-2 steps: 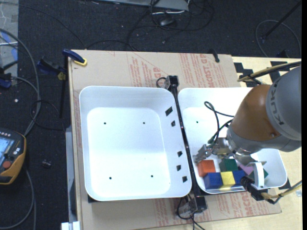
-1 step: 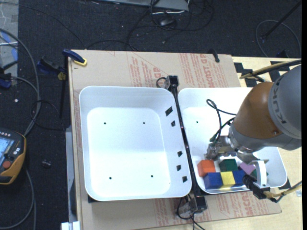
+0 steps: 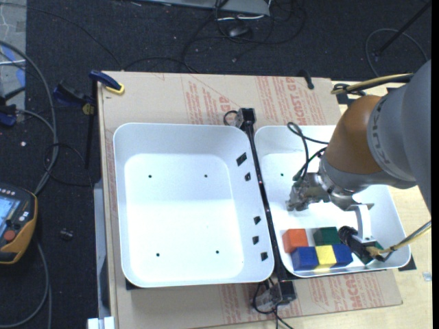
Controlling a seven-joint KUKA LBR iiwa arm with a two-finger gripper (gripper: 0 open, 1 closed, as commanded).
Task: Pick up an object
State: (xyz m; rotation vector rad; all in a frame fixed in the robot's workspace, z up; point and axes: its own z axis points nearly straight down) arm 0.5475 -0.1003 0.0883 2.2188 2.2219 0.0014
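Observation:
The right bin (image 3: 274,153) holds several small blocks near its front edge: an orange block (image 3: 295,238), a blue block (image 3: 304,258), a yellow block (image 3: 324,255), a second blue block (image 3: 342,253) and a green block (image 3: 326,236). My gripper (image 3: 300,199) hangs low over the middle of the right bin, a little behind and above the orange block. Nothing shows between it and the bin floor. The grey arm with its orange band covers the bin's far right part.
The left bin (image 3: 130,149) stands beside the right one, parted from it by a dark rail with black clips (image 3: 256,184). Both rest on a cardboard sheet (image 3: 199,94). Cables and a blue-yellow clamp (image 3: 106,82) lie beyond the bench's back left corner.

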